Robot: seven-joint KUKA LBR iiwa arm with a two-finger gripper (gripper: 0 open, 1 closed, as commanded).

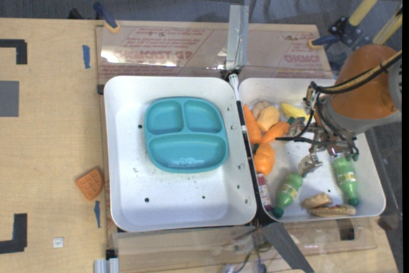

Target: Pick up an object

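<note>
So the arm is reaching in over the right-hand bin, and the gripper is hanging low among the toy food. Honestly can't tell how the gripper is set from this angle; it's a small metallic blur with cables around it, and nothing is visibly caught in it.

What's around it: just below and slightly left of the gripper lies a green bottle, tilted, cap end pointing down-left. Off to its right is a second green bottle, lying more or less lengthwise. Under the gripper, near the bin's front wall, there's a brownish bread-like piece. To the left of the gripper sit the carrots and an orange fruit, with a pale lumpy piece and a yellow thing, banana I think, further up.

Way left of the gripper, the other bin holds a teal divided plate, and a little waffle toy sits out on the counter.

Progress-wise, I'd say the pick isn't done yet. Everything looks like it's resting in the bin. The nearest candidate seems to be the first green bottle, so the close-and-lift part is all still ahead.
</note>
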